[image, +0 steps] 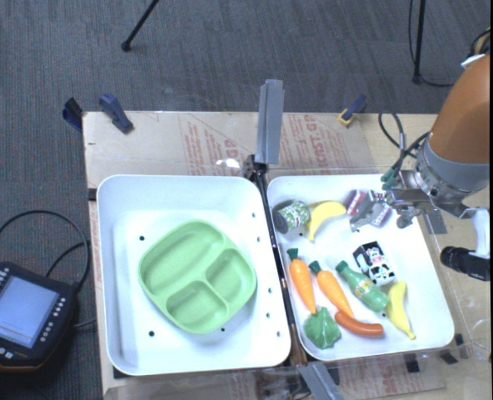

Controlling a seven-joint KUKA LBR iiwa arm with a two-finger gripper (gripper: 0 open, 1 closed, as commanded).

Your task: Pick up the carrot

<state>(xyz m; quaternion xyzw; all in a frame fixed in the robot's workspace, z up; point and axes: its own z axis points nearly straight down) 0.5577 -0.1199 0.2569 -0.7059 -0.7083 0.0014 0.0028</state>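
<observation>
The gripper [370, 209] hovers over the right bin's [436, 286] upper part; I cannot tell its fingers' state. Two carrots [301, 282] lie lower, well apart from it.

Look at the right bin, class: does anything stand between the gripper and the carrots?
Yes. The gripper hovers at the bin's upper right; two carrots lie lower left. The black-and-white carton and green bottle lie roughly between.

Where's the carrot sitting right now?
Two orange plastic carrots lie side by side in the right white bin, near its left wall: one beside the divider, the other just right of it, next to the green plastic bottle.
</observation>
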